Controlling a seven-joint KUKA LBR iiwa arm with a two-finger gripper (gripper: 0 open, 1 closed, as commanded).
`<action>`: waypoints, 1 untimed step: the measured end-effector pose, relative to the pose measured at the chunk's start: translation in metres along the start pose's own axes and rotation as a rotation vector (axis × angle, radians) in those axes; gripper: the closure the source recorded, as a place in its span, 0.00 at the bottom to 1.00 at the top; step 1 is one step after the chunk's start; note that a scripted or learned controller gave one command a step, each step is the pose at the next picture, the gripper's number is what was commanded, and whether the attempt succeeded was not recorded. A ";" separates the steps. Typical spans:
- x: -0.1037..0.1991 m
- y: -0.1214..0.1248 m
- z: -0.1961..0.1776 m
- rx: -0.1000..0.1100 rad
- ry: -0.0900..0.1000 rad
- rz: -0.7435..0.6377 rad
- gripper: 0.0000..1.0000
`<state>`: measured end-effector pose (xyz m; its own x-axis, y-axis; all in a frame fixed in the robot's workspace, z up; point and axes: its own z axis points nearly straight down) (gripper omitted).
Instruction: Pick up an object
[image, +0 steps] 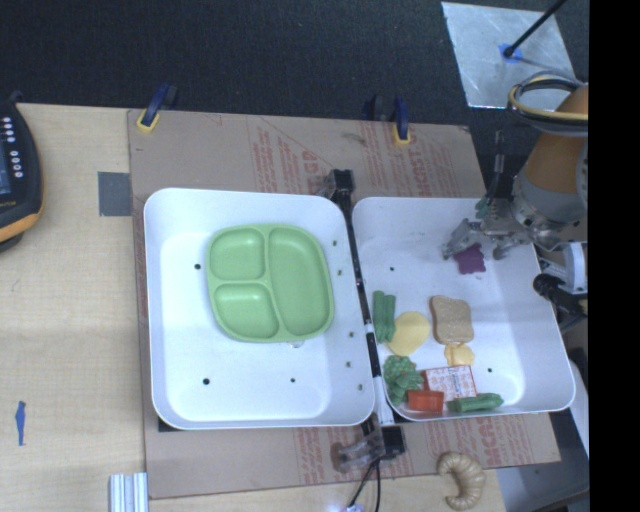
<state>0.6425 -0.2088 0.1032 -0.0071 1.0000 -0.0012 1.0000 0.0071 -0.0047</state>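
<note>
My gripper hangs low over the back of the right bin, its two fingers spread apart. A small purple object lies on the bin floor just in front of the fingers, roughly in line with the gap between them; no object is held. Nearer the front of that bin lie a slice of bread, a round yellow piece, a small yellow bit, a green pod, a leafy green piece, a red piece, a red-and-white packet and a long green pod.
The left bin holds a green divided plate. A croissant lies outside the bins at the front. Blue and yellow clamps hold the cardboard's far edge. A controller pendant rests at far left.
</note>
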 end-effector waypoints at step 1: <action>-0.003 0.015 0.011 -0.006 -0.001 0.001 0.00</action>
